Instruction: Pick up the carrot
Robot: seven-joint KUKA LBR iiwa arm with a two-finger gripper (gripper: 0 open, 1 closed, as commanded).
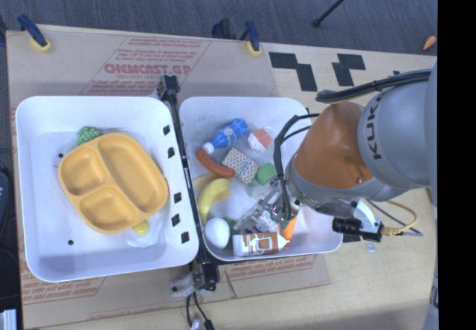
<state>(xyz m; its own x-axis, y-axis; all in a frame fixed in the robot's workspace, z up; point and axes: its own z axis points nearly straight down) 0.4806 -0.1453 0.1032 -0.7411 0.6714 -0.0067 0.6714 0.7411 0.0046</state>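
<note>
Near the front edge of the right bin (320, 247), the gripper (274, 209) hangs low among the toys, and whether its jaws stand wide or narrow cannot be told. Just beside it, toward the bin's front right corner, lies the carrot (288, 227), its orange tip touching a white bottle (256, 244). A banana (211, 198) and a white egg (217, 232) lie near the bin's left wall. In the left bin (30, 172) rests a yellow divided plate (111, 180).

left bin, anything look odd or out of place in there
Slightly. The yellow divided plate sits askew in the left bin, overlapping a green item at its upper edge and a fried egg at its lower edge. No spill or damage visible.
</note>
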